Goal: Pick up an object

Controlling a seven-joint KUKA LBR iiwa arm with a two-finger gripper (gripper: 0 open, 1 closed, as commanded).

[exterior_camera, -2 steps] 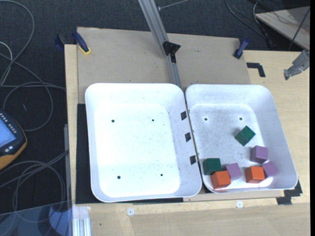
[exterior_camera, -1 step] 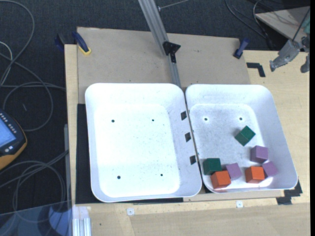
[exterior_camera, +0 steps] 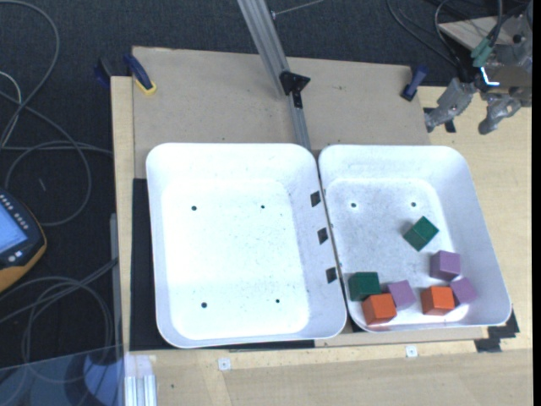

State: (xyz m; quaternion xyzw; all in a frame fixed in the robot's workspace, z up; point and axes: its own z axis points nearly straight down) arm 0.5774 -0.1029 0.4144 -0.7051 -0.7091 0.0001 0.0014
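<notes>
Pincer [exterior_camera: 470, 118] up in the top right corner, above bare bench [exterior_camera: 220, 100] beyond the far rim of the right bin [exterior_camera: 478, 205], fingers spread open with nothing between them. Well apart from every block.

All blocks in the right bin, gathered toward its near edge. Dark green block [exterior_camera: 420, 233] tilted, alone near the middle of the floor, open room on all sides. Second green block [exterior_camera: 364, 285] close to the left wall, touching or just beside an orange block [exterior_camera: 379, 308] that sits hard against the near rim. Purple block [exterior_camera: 401, 293] just right of that orange one. Second orange block [exterior_camera: 437, 299] next along, also close to the near rim. Two more purple blocks, one [exterior_camera: 445, 264] above it and one [exterior_camera: 462, 291] at its right side, close to the right wall.

Far half of the right bin's floor open. Left bin [exterior_camera: 161, 227] white, rim pressed against the right bin's rim along the centre.
</notes>
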